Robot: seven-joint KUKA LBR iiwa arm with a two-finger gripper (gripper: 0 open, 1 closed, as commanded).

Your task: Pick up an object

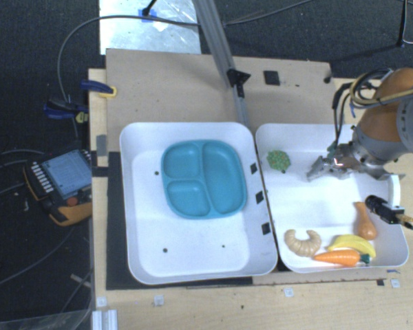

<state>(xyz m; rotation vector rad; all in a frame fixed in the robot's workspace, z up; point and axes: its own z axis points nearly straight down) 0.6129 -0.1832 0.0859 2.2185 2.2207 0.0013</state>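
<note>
The right bin (310, 205) holds a green broccoli-like piece (279, 160) near its upper left. Along its lower right edge lie a tan croissant (303, 242), an orange carrot (337, 257), a yellow banana (353, 244) and a brown pear-shaped piece (364, 222). My gripper (325, 168) hangs over the upper right part of this bin, to the right of the green piece and apart from it. Its fingers are spread open with nothing between them.
The left bin (144, 246) contains a blue divided plate (204, 178). A grey pole (217, 36) slants across the bench behind the bins. A handheld device (62, 184) and cables lie on the floor at the left.
</note>
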